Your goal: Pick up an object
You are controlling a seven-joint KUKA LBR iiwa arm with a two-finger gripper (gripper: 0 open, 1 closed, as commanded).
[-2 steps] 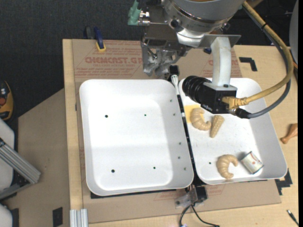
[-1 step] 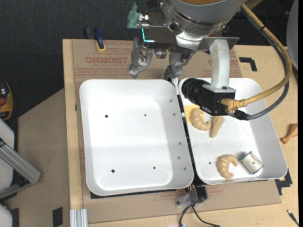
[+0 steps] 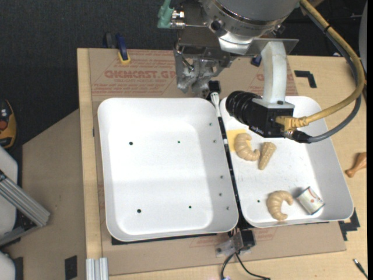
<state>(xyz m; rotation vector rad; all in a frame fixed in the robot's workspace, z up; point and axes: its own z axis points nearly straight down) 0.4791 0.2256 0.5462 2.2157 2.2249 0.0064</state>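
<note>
The right bin (image 3: 326,174) holds several small objects. A tan croissant (image 3: 247,148) lies by a yellow piece (image 3: 232,139) near its left wall, with a ridged tan cone (image 3: 266,155) just right of them. A second croissant (image 3: 280,205) and a small silver can (image 3: 310,199) lie near the front rim. My gripper (image 3: 199,78) hangs from the grey wrist above the far rim of the left bin (image 3: 116,156), near the divide between the bins. It is well behind all the objects and I see nothing held in it.
A black cylinder (image 3: 254,113) on a white bracket (image 3: 275,74), with a yellow cable (image 3: 332,111), overhangs the far part of the right bin. Both bins sit on a brown board (image 3: 87,98). A blue and yellow clamp (image 3: 122,47) stands at the board's far left.
</note>
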